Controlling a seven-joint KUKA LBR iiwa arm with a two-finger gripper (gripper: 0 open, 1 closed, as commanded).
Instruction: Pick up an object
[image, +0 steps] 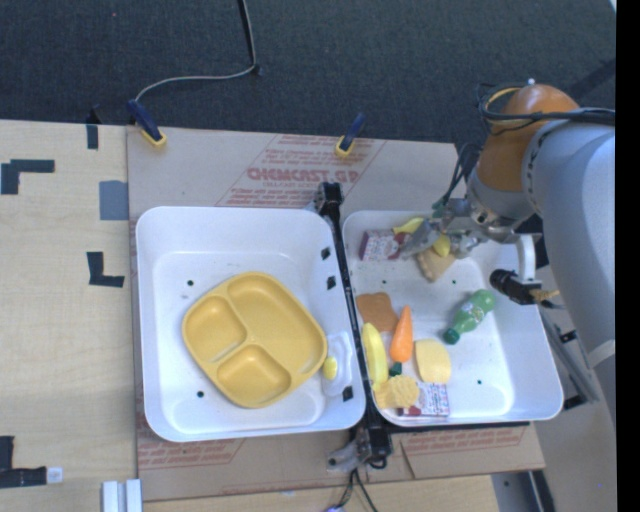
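My gripper (441, 238) hangs over the far part of the right bin (520, 395), reaching in from the right below the orange wrist band. Directly under it lies a tan object (434, 267), and a small yellow piece (409, 226) sits just to its left. Whether the gripper touches either one is unclear. A pink packet (377, 246) lies further left. Nearer the front are a green bottle (469, 314), an orange carrot (402, 335), a brown slice (375, 307), a banana (374, 356) and a pale yellow block (432, 361).
The left bin (160, 250) holds a yellow divided plate (255, 338) and a small yellow item (330, 368) by the dividing wall. A yellow crumbly piece (400, 390) and a printed packet (432, 402) lie at the right bin's front edge. Clamps hold the cardboard at the back.
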